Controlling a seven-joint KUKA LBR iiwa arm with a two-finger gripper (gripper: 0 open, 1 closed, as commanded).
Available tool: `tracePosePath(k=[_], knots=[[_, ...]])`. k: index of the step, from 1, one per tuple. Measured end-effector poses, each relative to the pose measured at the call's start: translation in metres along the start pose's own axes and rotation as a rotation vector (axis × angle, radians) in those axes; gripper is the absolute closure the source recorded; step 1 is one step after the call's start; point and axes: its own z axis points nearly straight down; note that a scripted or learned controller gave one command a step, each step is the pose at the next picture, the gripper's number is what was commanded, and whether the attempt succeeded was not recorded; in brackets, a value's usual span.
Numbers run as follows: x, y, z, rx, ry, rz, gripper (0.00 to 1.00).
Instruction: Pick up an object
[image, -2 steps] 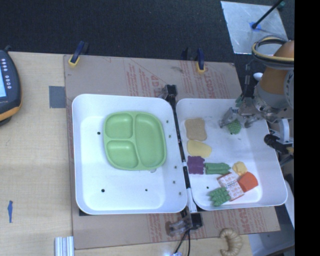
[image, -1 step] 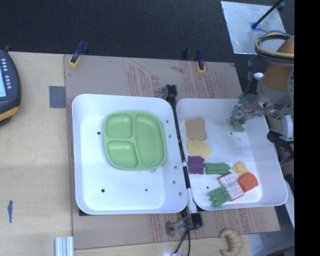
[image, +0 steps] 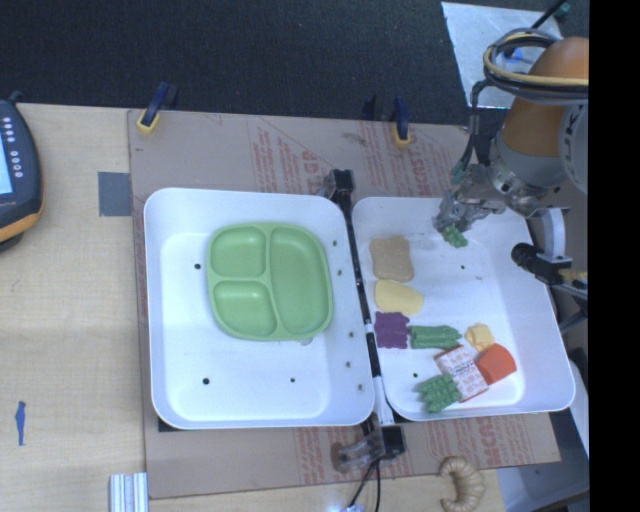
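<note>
Desk (image: 70, 330), wooden, bearing two white bins. Right bin (image: 545, 400): green, red, yellow, purple and tan food pieces, nearest first. Left bin (image: 170, 390): green divided plate (image: 270, 280). Farthest, tool (image: 455, 228) closed on small green piece (image: 457, 238), above right bin's far end.

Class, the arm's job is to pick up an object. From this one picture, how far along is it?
Done: the gripper is over the right bin, at its far end. In hand: a small green piece sits at the jaws' tip, apparently gripped and perhaps just off the floor, though the angle leaves that unsure. Left: lifting it clear. The tan slab, yellow piece and purple piece lie untouched.
</note>
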Motion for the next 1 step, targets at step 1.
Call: tracePosePath(k=[1], knots=[[0.0766,0.0002,-0.0296,0.002,0.001,-0.002,1.00]])
